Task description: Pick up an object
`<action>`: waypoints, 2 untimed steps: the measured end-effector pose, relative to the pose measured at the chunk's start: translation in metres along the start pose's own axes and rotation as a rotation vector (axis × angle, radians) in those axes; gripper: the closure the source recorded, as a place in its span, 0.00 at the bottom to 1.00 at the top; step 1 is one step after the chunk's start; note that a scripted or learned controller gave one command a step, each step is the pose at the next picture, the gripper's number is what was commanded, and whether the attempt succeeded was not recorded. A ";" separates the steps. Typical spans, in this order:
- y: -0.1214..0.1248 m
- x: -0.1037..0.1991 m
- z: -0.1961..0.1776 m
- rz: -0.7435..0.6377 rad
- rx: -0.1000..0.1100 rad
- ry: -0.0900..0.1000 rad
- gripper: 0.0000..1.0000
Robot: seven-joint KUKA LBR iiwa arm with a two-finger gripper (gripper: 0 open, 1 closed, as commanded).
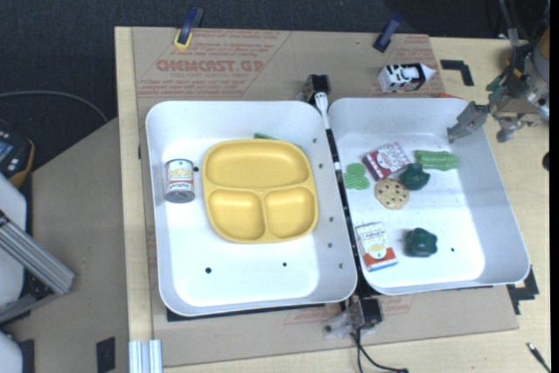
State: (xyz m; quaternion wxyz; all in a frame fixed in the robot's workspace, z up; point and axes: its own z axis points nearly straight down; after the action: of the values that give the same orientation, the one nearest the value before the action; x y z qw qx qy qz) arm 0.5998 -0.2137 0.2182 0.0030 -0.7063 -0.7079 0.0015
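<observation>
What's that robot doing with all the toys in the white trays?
The grey robot arm's gripper hangs over the far right edge of the right white bin, holding nothing. Below it lie small play-food items: a round chocolate-chip cookie, a red-and-white packet, a dark green vegetable. The left white bin holds a yellow divided plate and a small silver can. Nothing is picked up yet.

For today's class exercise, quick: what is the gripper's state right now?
Gripper: cannot be told; it hovers over the right bin's far right corner.
</observation>
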 end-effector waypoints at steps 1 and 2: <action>0.001 0.006 0.063 0.001 0.001 0.001 0.00; 0.009 0.011 0.114 0.000 0.000 0.000 0.00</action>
State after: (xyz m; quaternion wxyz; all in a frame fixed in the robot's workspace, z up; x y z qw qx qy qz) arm 0.6079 -0.2021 0.1038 0.0031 -0.7065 -0.7077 0.0013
